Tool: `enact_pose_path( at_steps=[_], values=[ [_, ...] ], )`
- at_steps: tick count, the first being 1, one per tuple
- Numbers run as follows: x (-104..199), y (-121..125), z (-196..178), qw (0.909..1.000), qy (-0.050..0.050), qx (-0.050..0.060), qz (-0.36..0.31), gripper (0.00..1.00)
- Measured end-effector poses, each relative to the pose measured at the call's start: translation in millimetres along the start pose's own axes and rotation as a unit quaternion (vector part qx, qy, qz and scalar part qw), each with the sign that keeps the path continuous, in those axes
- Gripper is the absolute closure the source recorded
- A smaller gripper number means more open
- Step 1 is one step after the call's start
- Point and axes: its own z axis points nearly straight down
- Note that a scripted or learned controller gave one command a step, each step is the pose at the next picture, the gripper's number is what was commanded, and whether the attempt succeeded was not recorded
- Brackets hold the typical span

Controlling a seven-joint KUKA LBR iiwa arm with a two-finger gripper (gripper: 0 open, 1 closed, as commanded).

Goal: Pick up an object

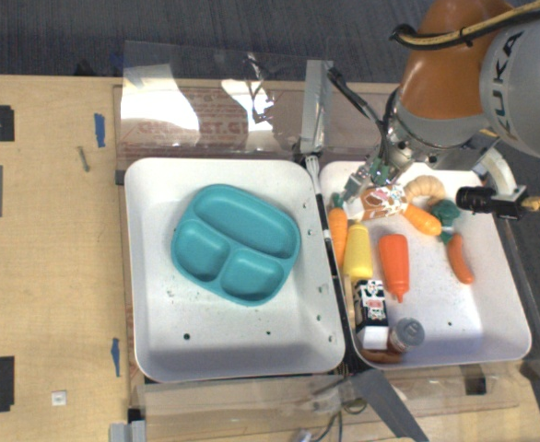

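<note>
**Op:** When I checked the feed, the arm [473, 63] was reaching in from three o'clock, with the gripper [378, 171] down over the right bin [500, 330], near its twelve o'clock edge. I couldn't tell whether the tool was spread or closed; the wrist hid that.

**Lead:** What lay under it?

**Op:** A small brown-and-white toy [383, 200], touching or just below the tip. I couldn't say it was gripped. At three o'clock of that toy sat a tan croissant [427, 186], then an orange piece with a teal end [431, 217].

**Lead:** And the rest of that bin?

**Op:** Along its nine o'clock wall I saw a carrot [338, 233], and just beside it a yellow bottle [358, 251]. An orange-red bottle [394, 264] lay at three o'clock of the yellow one. Another small carrot [459, 257] lay well apart, toward three o'clock. At six o'clock were a black-and-white carton [372, 302] and a jar with a grey lid [406, 333].

**Lead:** The left bin?

**Op:** The left bin [159, 339] held a teal divided tray [236, 242], sitting a little toward twelve o'clock of centre.
</note>
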Motion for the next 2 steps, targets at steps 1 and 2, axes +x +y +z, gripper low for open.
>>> enact_pose_path(
  at_steps=[1,2],
  values=[
    [-5,29,-6,1.0000,0.000,0.001,-0.002,1.00],
    [-6,31,-18,1.0000,-0.004,-0.002,-0.004,1.00]
  ],
)
